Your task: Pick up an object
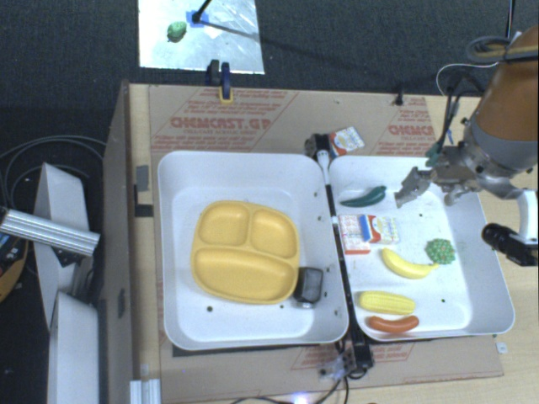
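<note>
A: Arm (505, 99)?
B: In from the right, hanging over the upper part of the right bin (484, 310). Gripper (414, 188) points left, its tip above the bin floor, just right of the green pepper (364, 197).

A: Fingers?
B: Can't tell, too blurred to say open or closed. Nothing visible between them.

A: Right bin contents?
B: Green pepper at the top near the divider. Below it a small printed packet (367, 231), white with red and blue, lying flat. A banana (408, 264) below and right of the packet, with a broccoli floret (440, 251) just beside its right end. Corn cob (386, 301) lower down, then a red sausage (387, 324) close under it near the front wall. All apart from the gripper.

A: Left bin?
B: Left bin (185, 192) has a yellow divided plate (247, 251) in the middle, three compartments. A small dark grey block (309, 285) touches its lower right edge.

A: Outside the bins?
B: A small carton (345, 140) sits on the cardboard sheet (253, 120) behind the bins, near the divider. A blue and yellow clamp (221, 77) at the sheet's back edge. Shiny panel (202, 23) behind that with a green blob (176, 30) on it. Bench itself is dark.
</note>
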You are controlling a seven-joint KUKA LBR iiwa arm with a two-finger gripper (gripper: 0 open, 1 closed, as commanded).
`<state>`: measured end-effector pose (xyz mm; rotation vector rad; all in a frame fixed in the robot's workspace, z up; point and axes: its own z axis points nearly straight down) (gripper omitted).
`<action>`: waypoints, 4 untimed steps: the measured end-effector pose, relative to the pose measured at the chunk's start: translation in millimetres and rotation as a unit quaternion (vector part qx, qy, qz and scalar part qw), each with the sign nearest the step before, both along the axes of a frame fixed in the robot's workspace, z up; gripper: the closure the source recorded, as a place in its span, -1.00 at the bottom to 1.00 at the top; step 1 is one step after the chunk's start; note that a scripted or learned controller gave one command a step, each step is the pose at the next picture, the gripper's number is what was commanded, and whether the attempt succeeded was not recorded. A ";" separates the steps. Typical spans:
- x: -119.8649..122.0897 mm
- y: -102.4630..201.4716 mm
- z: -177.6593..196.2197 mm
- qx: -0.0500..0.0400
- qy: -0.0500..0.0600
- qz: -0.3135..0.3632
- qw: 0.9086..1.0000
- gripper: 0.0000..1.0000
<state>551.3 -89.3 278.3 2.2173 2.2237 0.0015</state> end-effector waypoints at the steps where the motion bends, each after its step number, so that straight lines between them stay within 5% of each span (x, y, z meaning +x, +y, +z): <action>1: 17.8 3.7 -179.7 -0.001 -0.003 -0.001 1.000 -1.00; 4: 88.9 1.7 -188.4 0.000 -0.003 0.001 1.000 -1.00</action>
